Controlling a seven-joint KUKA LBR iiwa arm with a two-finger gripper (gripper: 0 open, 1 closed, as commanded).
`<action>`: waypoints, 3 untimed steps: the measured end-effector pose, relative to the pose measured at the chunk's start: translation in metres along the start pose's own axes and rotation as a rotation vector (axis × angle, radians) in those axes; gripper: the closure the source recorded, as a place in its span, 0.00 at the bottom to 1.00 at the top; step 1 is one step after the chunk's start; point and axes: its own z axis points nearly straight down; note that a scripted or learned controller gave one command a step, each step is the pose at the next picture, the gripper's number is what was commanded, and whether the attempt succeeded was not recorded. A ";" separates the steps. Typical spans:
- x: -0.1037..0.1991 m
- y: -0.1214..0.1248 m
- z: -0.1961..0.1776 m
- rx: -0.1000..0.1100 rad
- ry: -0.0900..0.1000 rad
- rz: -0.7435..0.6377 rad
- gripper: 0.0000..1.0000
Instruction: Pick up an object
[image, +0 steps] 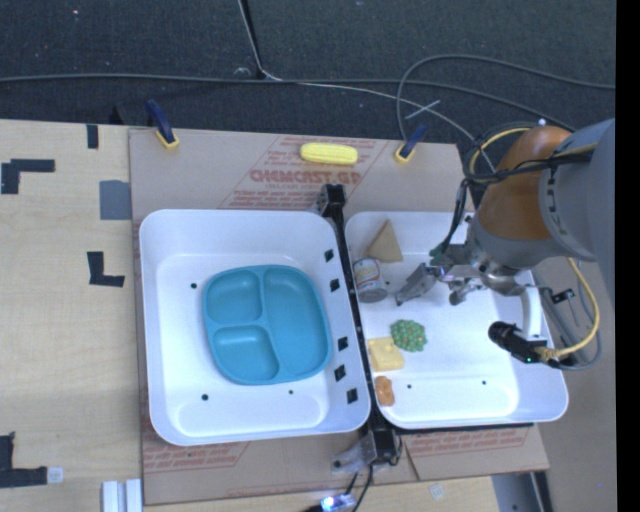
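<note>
Cardboard-covered bench, two white bins side by side. Right bin: gripper low, jaws spread, pinching nothing. Near its left edge: green broccoli, yellow block, tan wedge.

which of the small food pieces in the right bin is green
The bumpy broccoli-like piece in the middle of the right bin. The others differ: a tan wedge above it, a yellow piece beside it and a small orange piece below.
</note>
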 end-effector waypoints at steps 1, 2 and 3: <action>0.001 0.001 -0.013 -0.003 0.001 -0.002 1.00; -0.006 -0.006 -0.065 -0.009 -0.001 0.001 1.00; -0.005 -0.007 -0.129 -0.012 -0.001 -0.001 1.00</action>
